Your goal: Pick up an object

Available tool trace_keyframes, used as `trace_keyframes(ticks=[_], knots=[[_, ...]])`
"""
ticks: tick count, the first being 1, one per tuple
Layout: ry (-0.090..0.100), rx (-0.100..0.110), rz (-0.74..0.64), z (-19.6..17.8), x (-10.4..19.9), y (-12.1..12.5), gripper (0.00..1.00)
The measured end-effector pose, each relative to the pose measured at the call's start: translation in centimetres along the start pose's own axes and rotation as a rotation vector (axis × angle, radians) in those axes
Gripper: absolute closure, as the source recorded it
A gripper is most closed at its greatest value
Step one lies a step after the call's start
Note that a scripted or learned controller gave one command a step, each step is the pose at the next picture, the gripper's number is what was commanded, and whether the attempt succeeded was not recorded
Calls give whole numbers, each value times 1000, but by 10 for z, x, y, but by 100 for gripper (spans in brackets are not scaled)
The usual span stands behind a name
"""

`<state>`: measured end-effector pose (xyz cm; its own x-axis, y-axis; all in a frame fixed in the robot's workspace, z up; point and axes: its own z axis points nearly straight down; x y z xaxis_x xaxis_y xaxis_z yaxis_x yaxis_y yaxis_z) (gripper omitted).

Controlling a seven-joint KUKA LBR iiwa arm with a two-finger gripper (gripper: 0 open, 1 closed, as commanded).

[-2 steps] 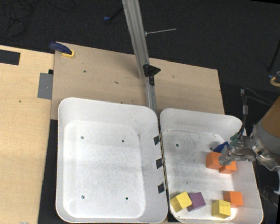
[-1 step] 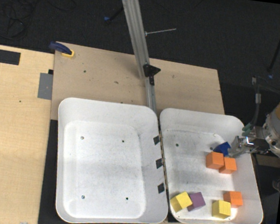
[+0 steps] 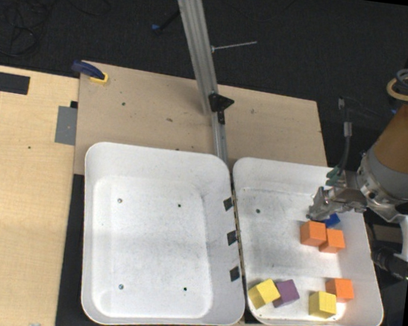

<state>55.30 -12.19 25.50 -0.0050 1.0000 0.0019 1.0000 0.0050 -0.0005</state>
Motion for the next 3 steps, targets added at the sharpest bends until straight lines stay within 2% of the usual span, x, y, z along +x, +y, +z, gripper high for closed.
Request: trace_keyframes(ticks=[1,2,3], knots=[[1,4,1,12,51,7,100],[0,1,0,9,106,29,100],[0,3,1,23,160,38,100]])
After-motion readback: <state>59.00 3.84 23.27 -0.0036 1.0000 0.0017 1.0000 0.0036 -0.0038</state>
